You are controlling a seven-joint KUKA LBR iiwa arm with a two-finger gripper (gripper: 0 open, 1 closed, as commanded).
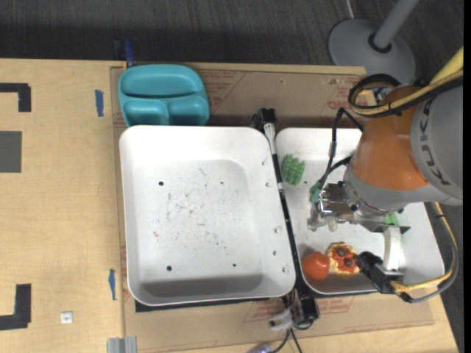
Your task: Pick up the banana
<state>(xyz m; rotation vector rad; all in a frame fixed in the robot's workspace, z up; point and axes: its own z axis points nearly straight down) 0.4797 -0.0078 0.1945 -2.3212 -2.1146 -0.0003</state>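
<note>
Banana placement is proving hard to settle. Nothing lying uncovered in the 2 bins is reading plainly as one, so I am judging that it is sitting in the right bin [309, 144], toward the bench's [59, 197] right edge, under the arm [394, 160] that is covering most of that bin's floor. The metal wrist gear is hanging low over the middle of the bin. It is blocking the jaws, so I cannot tell whether they are spread, pressed together or pinching anything.

Several things are threatening the pick. Toward the bench's near edge, a red round thing [316, 266] is lying just beside a yellow-orange piece with red spots [343, 259], and both are sitting close under the wrist. Jaws coming down there may be taking one of these instead, the spotted piece being closest to a banana in colour. A curved fruit caught off-centre may also be twisting out of the grip, and one lying against the bin wall is leaving the jaws little room.

A green ridged thing [294, 169] is lying apart, toward the far edge. The arm is hiding the bin's right side, and the spotted piece is too small to name.
</note>
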